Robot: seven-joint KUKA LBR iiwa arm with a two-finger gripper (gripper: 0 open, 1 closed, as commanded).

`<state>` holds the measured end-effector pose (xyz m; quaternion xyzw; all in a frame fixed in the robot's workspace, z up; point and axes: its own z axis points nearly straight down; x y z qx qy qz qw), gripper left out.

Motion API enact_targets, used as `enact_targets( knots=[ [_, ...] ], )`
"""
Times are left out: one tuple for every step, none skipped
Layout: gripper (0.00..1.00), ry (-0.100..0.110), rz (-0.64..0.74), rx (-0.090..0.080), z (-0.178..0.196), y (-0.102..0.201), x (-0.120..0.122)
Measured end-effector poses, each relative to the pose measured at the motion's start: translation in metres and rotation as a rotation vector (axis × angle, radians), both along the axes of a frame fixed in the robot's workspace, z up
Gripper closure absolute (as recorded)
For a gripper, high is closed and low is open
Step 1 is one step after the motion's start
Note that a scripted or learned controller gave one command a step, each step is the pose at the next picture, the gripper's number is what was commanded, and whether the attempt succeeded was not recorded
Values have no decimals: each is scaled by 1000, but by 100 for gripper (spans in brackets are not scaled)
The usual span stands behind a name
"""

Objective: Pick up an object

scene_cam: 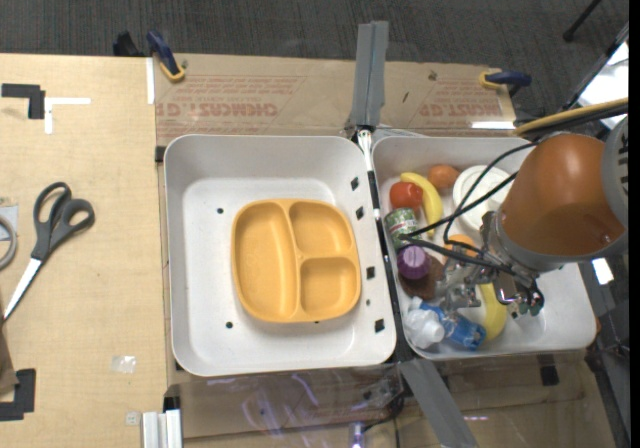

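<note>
My claw (462,288) is down in the right bin (560,336), honestly can't tell whether it's wide or narrow under all that cabling. Nearest the bin's front wall there's a crumpled blue-and-white thing (440,328), just below the claw. A banana (492,304) sits right beside it. A purple-capped bottle (413,264) is just left. Farther back: a green can (400,225), a tomato (405,194).

Two white bins (190,266), the left one bearing an orange-yellow plate (296,259). Yellow bananas (430,198), a red tomato (405,194), a purple-capped bottle (412,260) and a blue-and-clear bottle (445,328) in the right. Orange band (560,198) on the arm; black-handled scissors (48,226) on tan wood.
</note>
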<state>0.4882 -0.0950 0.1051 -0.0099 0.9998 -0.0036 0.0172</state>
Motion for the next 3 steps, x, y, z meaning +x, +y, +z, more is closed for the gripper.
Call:
enact_targets(
  knots=[
    [0, -15, 2, 1, -1, 2, 4],
    [0, 27, 66, 5, -11, -12, 77],
    [100, 23, 65, 4, 0, -12, 78]
  ],
)
